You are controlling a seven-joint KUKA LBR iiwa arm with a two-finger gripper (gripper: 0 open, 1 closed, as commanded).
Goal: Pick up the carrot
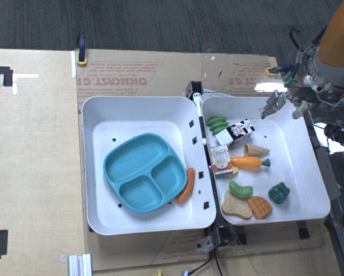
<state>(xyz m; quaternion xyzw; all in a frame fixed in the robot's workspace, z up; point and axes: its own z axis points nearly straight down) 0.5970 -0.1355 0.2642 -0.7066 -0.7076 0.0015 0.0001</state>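
The carrot [248, 163] is orange with a green stem end and lies flat near the middle of the right bin [303, 148], pointing left. My gripper [286, 105] hangs over the bin's upper right corner, well above and to the right of the carrot. Its two dark fingers [270, 107] stand apart, open, with nothing between them.
The right bin also holds a green pod [217, 123], a black-and-white cow carton [239, 130], a small box [220, 157], a cone [256, 150], bread [236, 206], a waffle [260, 207] and a dark green piece [279, 192]. The left bin [97, 154] holds a blue divided plate [144, 172] and a sausage [186, 186].
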